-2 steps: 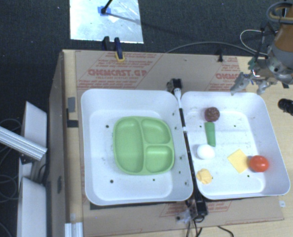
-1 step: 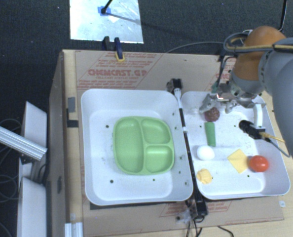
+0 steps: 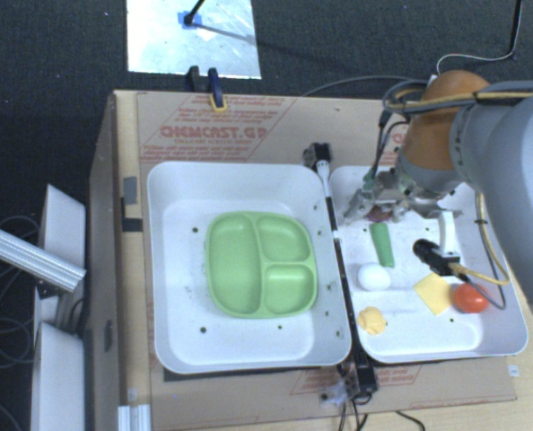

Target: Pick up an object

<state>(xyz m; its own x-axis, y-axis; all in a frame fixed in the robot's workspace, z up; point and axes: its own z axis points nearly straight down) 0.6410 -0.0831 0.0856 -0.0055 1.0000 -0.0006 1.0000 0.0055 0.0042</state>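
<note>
Green stick [image 3: 382,244] lies just below the gripper [image 3: 371,203]; I cannot tell its grip state. A skewed descent might nudge it aside.

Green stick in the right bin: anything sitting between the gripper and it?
Nothing visible does. The gripper hangs over the right bin, just above the upper end of the green stick. The white ball lies past the stick's lower end.

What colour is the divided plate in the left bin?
Light green plate, seen clearly in the camera view.
</note>
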